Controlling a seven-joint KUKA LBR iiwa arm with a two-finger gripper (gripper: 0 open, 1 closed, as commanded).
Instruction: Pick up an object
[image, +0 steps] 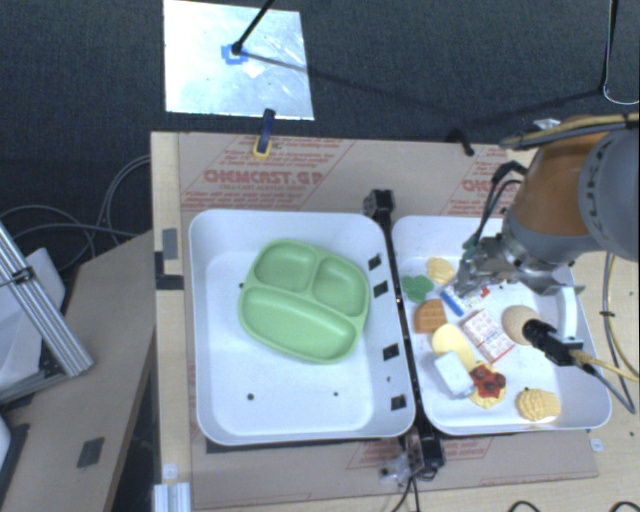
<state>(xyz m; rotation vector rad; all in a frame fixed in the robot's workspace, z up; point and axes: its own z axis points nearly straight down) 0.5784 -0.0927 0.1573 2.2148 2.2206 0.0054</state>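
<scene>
Objects to pick from, a heap of small toy-food pieces, all lie in the shallow white bin (590, 395) on the arm's side of the table (250, 175). No single target is marked out yet. The grey arm with its orange band (560, 195) leans over the far part of that bin, and its gripper (474, 270) sits low among the pieces. It is just beside a small blue-and-white piece (452, 300) and near a yellow lump (440, 268). I cannot tell whether the gripper is spread or closed, nor whether anything is caught in it.

The main risk, as I judge it, is the crowding. A round brown biscuit-like piece (430, 316), a pale yellow block (452, 342), a red-and-white patterned box (483, 332) and a small white block (453, 375) lie touching or nearly so. A closing grasp could catch two at once, or wedge on an edge and squeeze a piece out sideways. The blue-and-white piece looks thin and flat, so it may slip free on the lift.

A green scrap (417, 287) lies against the bin wall beside the divider, where that wall would block a grasp. The other white bin (215, 400) holds a light green divided plastic tray (303, 300), well apart from the gripper and unlikely to interfere.
</scene>
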